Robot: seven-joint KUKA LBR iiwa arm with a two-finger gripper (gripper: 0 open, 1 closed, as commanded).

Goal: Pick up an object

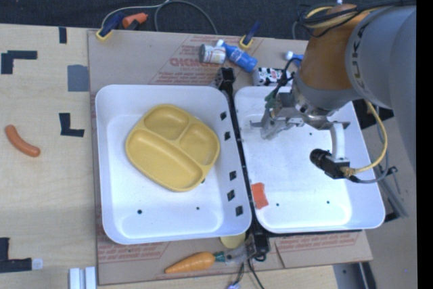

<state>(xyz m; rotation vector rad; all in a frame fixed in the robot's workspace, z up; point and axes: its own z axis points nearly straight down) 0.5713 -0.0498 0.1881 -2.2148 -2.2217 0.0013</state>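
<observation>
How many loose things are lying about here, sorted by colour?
Yellow: 1, the divided plate in the left bin.
Orange: 3, the small block in the right bin, the carrot and the sausage outside.
Blue and white: 1, the bottle.
Total: 5

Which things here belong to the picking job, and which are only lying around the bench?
For the job:
- gripper, over the right bin
- orange block, in the right bin
- yellow divided plate, in the left bin

Lying about, outside the bins:
- toy carrot
- toy sausage
- blue and white bottle
- orange-handled clamp
</observation>
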